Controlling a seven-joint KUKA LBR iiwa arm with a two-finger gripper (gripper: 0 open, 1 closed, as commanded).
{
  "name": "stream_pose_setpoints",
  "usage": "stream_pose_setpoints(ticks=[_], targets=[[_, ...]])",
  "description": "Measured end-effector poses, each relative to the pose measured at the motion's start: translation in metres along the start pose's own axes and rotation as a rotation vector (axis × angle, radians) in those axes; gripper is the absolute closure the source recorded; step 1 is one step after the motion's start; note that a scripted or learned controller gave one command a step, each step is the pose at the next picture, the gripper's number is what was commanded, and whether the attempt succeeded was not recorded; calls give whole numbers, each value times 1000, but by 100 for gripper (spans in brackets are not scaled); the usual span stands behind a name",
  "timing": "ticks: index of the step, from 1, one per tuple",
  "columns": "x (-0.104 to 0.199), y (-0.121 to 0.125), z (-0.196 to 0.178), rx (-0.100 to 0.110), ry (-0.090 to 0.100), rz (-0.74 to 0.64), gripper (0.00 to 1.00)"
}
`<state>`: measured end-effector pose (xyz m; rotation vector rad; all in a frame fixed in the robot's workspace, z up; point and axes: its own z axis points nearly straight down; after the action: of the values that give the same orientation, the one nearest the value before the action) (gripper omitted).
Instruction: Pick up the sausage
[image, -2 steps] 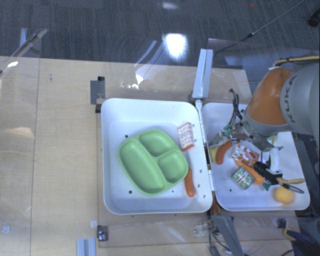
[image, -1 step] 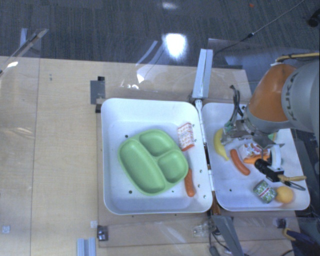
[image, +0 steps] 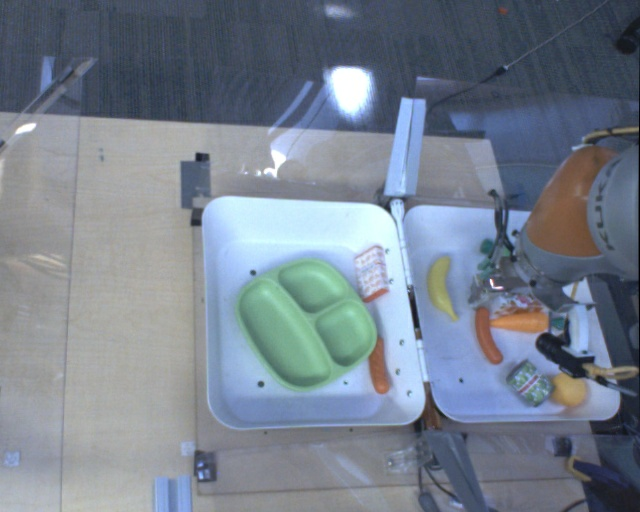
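Can (image: 528, 384): lower right bin.
Sausage (image: 487, 335): light, slick (likely toy plastic); grasp mid-length.
Gripper (image: 497, 277): just above it, opening unclear.

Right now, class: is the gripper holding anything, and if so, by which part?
It cannot be told. The gripper sits over the right bin, just above a sausage, and the arm hides its tip.

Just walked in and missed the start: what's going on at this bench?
A grey and orange robot arm reaches over the right bin, its gripper above a sausage lying beside a banana and a carrot. Nothing looks lifted yet. The left bin holds a green divided plate with another sausage beside it.
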<state>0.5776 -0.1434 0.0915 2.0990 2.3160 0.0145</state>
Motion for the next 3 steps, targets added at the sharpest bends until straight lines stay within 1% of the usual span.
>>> stream_pose_setpoints(ticks=[1, 2, 3], targets=[[24, 69, -117, 7, 3, -31, 100], [24, 68, -116, 8, 3, -32, 0], [9, 12, -22, 12, 4, -49, 0]])
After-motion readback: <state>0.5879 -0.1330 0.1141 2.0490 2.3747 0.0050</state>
